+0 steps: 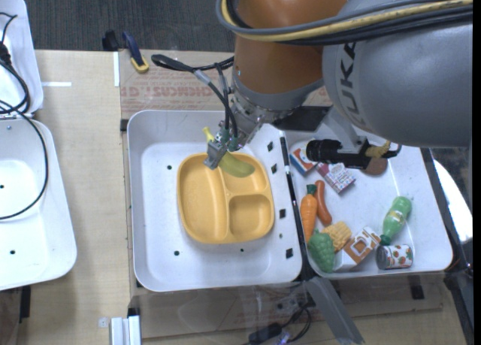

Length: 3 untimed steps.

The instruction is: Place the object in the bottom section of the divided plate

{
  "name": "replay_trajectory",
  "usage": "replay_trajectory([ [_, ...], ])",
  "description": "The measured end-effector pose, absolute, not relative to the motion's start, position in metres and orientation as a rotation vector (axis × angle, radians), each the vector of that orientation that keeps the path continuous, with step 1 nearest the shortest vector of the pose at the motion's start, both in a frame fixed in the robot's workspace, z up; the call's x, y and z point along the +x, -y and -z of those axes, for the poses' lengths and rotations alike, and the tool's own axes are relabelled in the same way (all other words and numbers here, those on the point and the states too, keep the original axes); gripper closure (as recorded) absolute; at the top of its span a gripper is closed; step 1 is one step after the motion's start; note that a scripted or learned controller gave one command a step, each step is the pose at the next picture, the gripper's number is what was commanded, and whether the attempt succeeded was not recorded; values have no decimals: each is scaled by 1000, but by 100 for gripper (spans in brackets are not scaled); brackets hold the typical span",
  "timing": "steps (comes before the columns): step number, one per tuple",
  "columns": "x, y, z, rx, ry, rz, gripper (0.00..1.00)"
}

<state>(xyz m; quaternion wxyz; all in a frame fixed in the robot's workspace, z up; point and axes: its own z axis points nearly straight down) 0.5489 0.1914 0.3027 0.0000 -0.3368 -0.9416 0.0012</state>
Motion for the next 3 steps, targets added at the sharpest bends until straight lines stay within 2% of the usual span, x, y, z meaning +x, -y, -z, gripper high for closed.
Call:
replay_trajectory([
  [1, 558, -161, -300, -1118, 2935, -5, 100],
  [2, 558, -161, -300, -1117, 2935, -5, 0],
  [3, 560, -114, -343, -1167, 2917, -4, 0],
])
